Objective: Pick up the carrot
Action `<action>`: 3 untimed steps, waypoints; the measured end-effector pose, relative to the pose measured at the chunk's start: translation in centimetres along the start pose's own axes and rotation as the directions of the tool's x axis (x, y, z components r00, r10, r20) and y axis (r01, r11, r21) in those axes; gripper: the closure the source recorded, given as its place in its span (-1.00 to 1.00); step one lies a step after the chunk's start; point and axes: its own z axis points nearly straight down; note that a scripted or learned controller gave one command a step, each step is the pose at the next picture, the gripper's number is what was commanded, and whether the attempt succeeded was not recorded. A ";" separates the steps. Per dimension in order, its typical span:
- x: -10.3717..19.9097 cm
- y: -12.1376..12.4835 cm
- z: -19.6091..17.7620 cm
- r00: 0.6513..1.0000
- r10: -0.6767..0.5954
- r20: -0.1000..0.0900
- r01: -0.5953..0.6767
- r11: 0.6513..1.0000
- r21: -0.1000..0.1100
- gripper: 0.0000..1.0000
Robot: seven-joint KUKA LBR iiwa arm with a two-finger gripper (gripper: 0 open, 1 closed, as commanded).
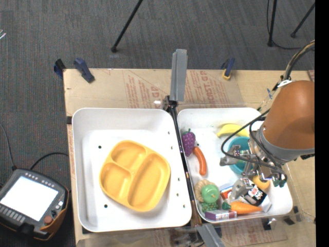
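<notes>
The gripper hangs low over the right bin, its metal fingers pointing down into the clutter at the bin's near right corner. How far apart they stand cannot be told, since they blur into the packaging beneath, and nothing is clearly seen between them. Just below the fingertips lies the carrot, orange and lengthwise along the near wall, close to the gripper but apparently not held.

The same bin holds a black-and-white packet beside the carrot, a green apple resting on a tan woven item, a small box against the near wall, one orange-red sausage-like piece, one bunch of purple grapes, one banana and one teal bowl (partly hidden by the arm's cabling).

The left bin holds a single yellow plate with three compartments, lying at a slant near its middle.

Two bins, one plate, one carrot.
</notes>
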 end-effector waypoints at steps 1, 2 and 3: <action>-3.7 -5.5 5.7 1.000 -0.016 -0.004 0.016 1.000 -0.001 -1.00; -6.2 -10.3 10.3 0.999 -0.030 0.024 0.030 1.000 0.002 -1.00; -6.1 -10.3 10.8 1.000 0.008 0.022 -0.009 1.000 0.002 -1.00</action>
